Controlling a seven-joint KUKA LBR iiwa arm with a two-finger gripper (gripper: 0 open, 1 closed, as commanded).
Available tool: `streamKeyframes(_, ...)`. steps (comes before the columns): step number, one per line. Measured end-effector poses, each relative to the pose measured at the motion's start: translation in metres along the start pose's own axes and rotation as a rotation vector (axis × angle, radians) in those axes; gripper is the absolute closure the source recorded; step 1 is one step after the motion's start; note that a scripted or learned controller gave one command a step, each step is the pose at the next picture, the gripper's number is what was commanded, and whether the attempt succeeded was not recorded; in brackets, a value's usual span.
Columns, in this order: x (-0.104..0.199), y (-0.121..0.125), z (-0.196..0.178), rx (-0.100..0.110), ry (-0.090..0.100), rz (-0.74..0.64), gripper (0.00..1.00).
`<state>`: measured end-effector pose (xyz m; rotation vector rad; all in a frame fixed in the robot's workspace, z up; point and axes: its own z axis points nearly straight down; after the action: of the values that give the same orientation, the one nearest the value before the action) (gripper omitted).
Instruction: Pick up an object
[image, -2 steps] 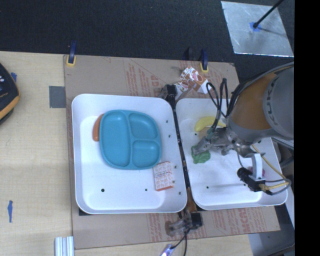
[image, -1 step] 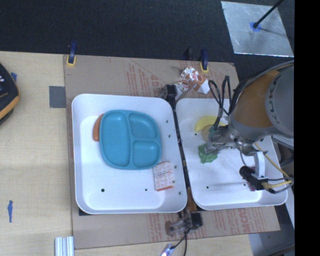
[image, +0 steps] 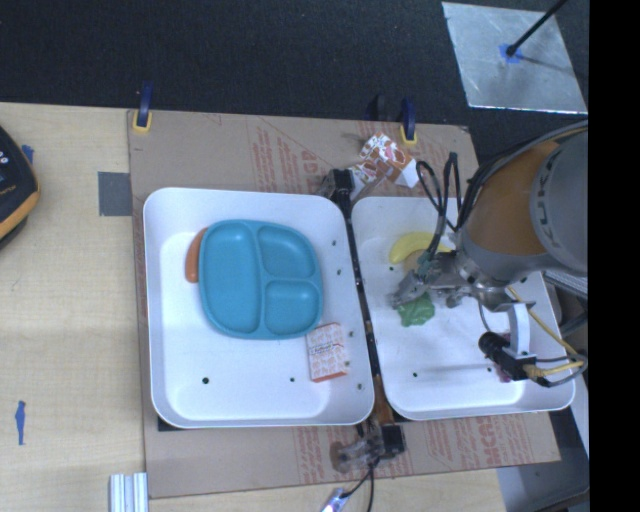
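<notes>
Tool (image: 418, 290) sits low in the right white bin (image: 440, 395), its tip at a small green leafy object (image: 417, 312); its state I cannot tell; a yellow banana-shaped piece (image: 410, 246) lies just behind; the left white bin (image: 175, 390) holds a blue divided plastic plate (image: 260, 278) over an orange item (image: 191, 258), and a small printed packet (image: 327, 352).

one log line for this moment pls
claw: in right bin, at green object | grasp: unclear | yellow object: beside | left bin: blue divided plate
</notes>
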<state>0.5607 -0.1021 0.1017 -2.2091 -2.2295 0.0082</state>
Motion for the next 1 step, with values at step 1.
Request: streamKeyframes(1,-0.0009,-0.0001,-0.01,0.002,-0.002,-0.004,1.0)
